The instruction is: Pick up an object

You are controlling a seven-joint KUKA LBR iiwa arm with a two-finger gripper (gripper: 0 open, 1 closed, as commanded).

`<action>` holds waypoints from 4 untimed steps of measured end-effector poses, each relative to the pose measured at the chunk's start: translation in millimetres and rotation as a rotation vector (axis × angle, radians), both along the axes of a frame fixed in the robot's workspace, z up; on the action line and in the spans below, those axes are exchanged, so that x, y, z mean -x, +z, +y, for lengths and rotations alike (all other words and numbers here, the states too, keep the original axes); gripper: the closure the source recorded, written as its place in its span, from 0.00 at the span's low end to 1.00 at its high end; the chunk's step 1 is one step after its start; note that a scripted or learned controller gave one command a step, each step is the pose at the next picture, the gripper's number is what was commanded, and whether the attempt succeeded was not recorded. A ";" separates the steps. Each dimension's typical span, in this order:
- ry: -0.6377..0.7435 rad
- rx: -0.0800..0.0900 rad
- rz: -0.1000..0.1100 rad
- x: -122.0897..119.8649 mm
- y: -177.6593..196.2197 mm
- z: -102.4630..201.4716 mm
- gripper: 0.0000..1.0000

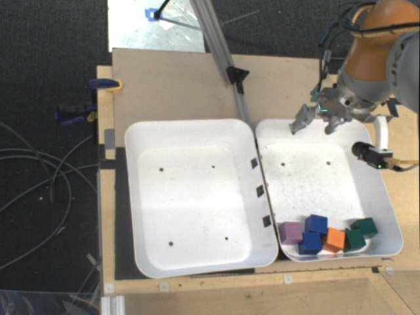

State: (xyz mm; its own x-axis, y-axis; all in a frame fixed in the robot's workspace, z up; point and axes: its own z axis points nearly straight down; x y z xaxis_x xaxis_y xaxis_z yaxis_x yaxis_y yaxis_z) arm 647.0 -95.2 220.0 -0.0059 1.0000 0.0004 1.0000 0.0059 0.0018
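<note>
White plastic forms both shallow bins on the desk; the left bin holds nothing to grasp, while the right bin carries a huddle of small blocks in its near corner. A purple cube sits at the left of the group, two blue cubes stand next to it, an orange cube comes after, and two dark green blocks close the row against the bin wall. The end effector hovers over the far rim of the right bin, well apart from the blocks, its two fingers spread and nothing between them. Judging from this, the reach has not yet begun in earnest. To do it well, the arm would travel toward the near corner, settle directly above one block, and descend with the fingers straddling it. The purple cube looks the easiest target, since its left side is free; the others press close together and against the wall, so a finger could land on a neighbour or the rim. Turning the wrist so the fingers close across open sides would help.
</note>
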 end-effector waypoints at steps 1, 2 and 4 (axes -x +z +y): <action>-0.008 0.002 0.004 77.0 -2.7 -20.8 0.00; -0.007 0.000 0.006 136.5 -133.0 -46.9 0.00; -0.003 -0.001 0.002 162.9 -20.6 -47.7 0.00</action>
State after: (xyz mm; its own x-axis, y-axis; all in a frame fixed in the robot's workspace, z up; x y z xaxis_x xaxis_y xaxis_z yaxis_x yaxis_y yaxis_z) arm 484.1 -142.9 199.4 -0.0025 1.0000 0.0011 1.0000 0.0025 -0.0001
